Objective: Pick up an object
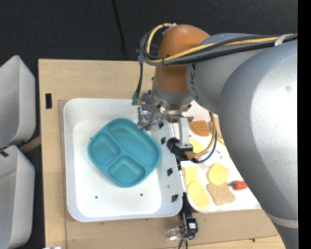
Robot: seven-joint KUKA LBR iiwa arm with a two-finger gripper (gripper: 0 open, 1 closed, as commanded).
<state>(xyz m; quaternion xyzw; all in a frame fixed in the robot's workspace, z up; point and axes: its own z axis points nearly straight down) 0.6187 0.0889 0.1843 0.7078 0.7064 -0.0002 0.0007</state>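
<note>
A teal divided plate (124, 151) with three compartments lies tilted in the left white bin (78, 191). My gripper (151, 119) hangs from the orange wrist over the bin's right side, right at the plate's upper right rim. Whether it touches the rim cannot be told, and the wrist hides most of it. In the right bin (249, 204) lie yellow round pieces (217, 174), a yellow slice (198, 193), a brown toast-shaped piece (221, 193), an orange-brown piece (199, 127) and a small orange item (239, 185).
The big grey arm covers the right bin's upper and right parts. A dark divider wall (172, 175) runs between the bins. White box shapes (8, 102) stand off the bench at left. Bare white floor lies below and left of the plate.
</note>
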